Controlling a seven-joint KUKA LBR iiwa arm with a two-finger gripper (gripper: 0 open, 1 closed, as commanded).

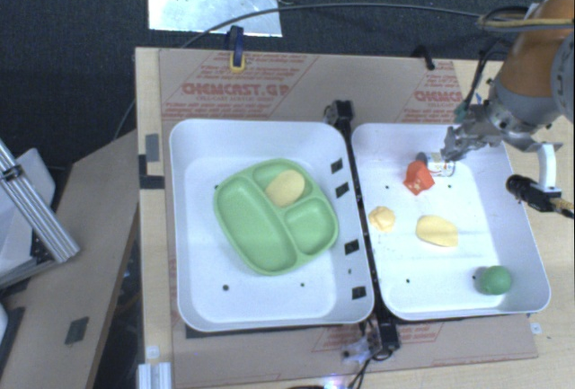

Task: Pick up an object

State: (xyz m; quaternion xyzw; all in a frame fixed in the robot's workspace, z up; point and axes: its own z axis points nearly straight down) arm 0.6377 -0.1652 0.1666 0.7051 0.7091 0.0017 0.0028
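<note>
Gripper [446,157] hovers low at right bin's [512,225] 12 o'clock, touching red block [418,177], prob. lining up a grab; finger spread: can't tell.

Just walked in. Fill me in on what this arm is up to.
The grey and orange arm reaches in from the right, its claw low over the right bin, just beside a small red object. Nothing is visibly gripped. Two yellow pieces and a green ball also lie in that bin. In the left bin, a green divided plate holds a yellow item.
</note>
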